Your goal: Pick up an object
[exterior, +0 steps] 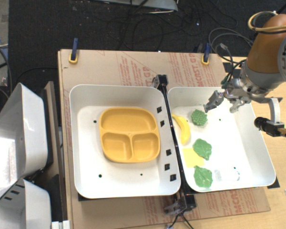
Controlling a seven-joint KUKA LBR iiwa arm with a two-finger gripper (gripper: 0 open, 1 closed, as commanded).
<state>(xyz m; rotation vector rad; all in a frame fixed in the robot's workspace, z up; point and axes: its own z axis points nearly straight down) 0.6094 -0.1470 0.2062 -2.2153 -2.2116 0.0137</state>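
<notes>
My gripper (224, 104) hangs over the back of the right bin (257, 147), open with nothing between its fingers (212, 102). Just below and left of it lies a small green broccoli-like piece (199, 117), apart from the left finger. A yellow banana (182, 128) rests against the bin's left wall. Further forward are a green leafy piece (202, 149), a flat pale yellow piece (192, 158) and a second green leafy piece (203, 176). A small clear item (227, 175) lies near the front wall.
The left bin (86, 175) holds a yellow divided plate (130, 133). A black divider (169, 132) runs between the bins. White containers (16, 137) stand off the bench at the left. The right bin's floor on the right side is bare.
</notes>
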